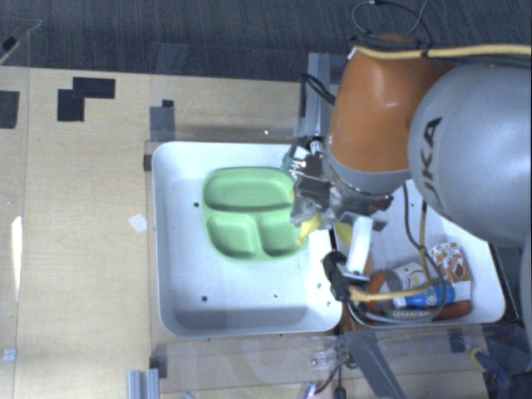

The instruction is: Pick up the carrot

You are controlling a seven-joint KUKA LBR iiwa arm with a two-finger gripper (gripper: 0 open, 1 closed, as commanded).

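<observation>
Hovering at the left bin's right edge beside the green divided tray (249,213), the end effector (309,191) hides its state; I cannot tell. The carrot (445,311) seemingly lies in the right bin, so approach remains.

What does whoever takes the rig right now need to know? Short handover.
Gripper: over the right edge of the green divided tray in the left bin; finger state not readable, nothing seen held.
Carrot: possibly the orange-red item at the bottom of the right bin, among packets and a bottle, partly behind the arm; not confirmed.
Done: no pick visible.
Left: locate the carrot, move the arm to it, grasp, lift.
</observation>
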